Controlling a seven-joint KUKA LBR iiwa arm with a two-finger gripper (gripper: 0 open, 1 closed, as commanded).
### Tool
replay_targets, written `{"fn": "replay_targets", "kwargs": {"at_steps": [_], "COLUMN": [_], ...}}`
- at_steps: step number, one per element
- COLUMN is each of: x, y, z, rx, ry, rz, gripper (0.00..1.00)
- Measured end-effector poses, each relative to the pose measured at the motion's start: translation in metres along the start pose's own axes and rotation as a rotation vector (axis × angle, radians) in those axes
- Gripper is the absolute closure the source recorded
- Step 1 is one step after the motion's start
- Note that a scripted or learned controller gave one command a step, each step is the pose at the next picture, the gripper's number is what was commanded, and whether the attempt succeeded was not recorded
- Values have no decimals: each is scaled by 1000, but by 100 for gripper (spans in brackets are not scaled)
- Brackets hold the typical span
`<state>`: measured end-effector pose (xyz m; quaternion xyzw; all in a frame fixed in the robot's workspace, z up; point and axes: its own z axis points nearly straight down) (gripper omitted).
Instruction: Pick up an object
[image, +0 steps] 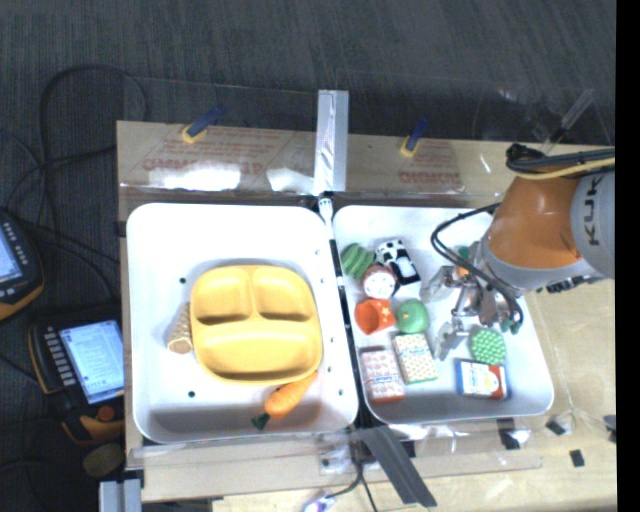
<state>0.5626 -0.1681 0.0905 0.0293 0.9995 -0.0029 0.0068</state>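
Observation:
My gripper (447, 312) hangs low over the right bin (530, 400), and its two metal fingers (436, 287) stand spread apart, open, with nothing between them. Just left of the fingertips lies a green ball (411, 316). A green dotted object (488, 346) sits just right of the lower finger, and a pale green-edged box (414, 358) lies below. An orange cup (374, 316), a round white-faced can (379, 284), a black-and-white cow toy (399, 260) and a green striped piece (354, 260) lie further left.
A red-and-white box (381, 374) and a blue-and-red carton (480, 380) rest near the right bin's front wall. The left bin (150, 250) holds a yellow divided plate (257, 320), a carrot (285, 398) and a waffle cone (180, 330). Black cables loop around the wrist.

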Motion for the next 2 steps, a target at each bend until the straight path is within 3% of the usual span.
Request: {"fn": "replay_targets", "kwargs": {"at_steps": [1, 2], "x": [51, 29], "y": [-61, -35], "z": [-1, 0], "rx": [1, 0], "ry": [0, 1], "rz": [35, 96], "gripper": [0, 0]}}
